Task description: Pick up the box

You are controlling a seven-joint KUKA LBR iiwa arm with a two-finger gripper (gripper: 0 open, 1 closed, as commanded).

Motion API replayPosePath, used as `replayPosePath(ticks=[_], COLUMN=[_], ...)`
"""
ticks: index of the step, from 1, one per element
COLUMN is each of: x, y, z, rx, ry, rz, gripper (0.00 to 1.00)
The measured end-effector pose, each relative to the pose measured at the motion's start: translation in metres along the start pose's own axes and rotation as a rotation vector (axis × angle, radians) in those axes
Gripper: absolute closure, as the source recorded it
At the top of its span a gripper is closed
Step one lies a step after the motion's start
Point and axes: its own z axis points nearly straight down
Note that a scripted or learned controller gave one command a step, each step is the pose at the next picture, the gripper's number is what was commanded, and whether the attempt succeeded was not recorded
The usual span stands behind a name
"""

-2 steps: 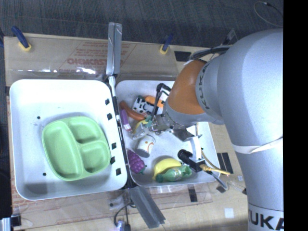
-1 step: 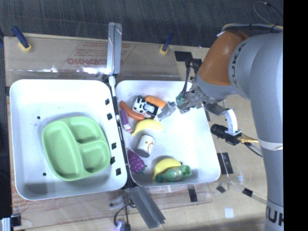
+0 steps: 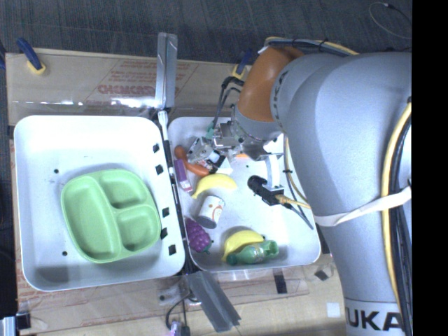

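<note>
Left bin (image 3: pixel 28 187): holds one big green divided tray (image 3: pixel 108 215) w/ three compartments, lying flat, slightly toward the bin's lower left; tray compartments bare.

Right bin (image 3: pixel 302 238): crowded on its left half. Grey arm (image 3: pixel 336 131) w/ orange band reaches in from the right and covers the bin's upper right. Gripper (image 3: pixel 210 148) is low in the bin's top-left area; open or closed, can't tell, too cluttered there. Box: can't pick it out for sure. A small pale item (image 3: pixel 198 148) sits right at the gripper tip, maybe the box, too blurred to say.

Contents, big to small: a banana (image 3: pixel 215 183) mid-left; a second yellow fruit (image 3: pixel 241 241) near the front wall, touching a green item (image 3: pixel 257 252) just to its right; purple grapes (image 3: pixel 197 235) at the front left; a white cup (image 3: pixel 210 208) on its side between banana and grapes; an orange carrot-like piece (image 3: pixel 196 166) below the gripper; a pink pen (image 3: pixel 182 176) along the left wall.

Surface: brown bench board (image 3: pixel 84 75) under both bins, a grey metal bar (image 3: pixel 166 68) upright between them, a blue clamp (image 3: pixel 31 54) at the top-left corner. Beyond: dark carpet floor (image 3: pixel 105 5).
</note>
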Motion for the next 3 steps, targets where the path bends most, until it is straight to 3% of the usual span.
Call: replayPosePath(ticks=[1,2,3], x=[-0.021,0.011,0.014], y=[0.021,0.005,0.007], z=[-0.043,-0.248,-0.255], rx=[0.012,0.010,0.016], ry=[0.002,0.002,0.003], rz=[0.131,-0.094,-0.105], gripper=[0.00,0.00,1.00])
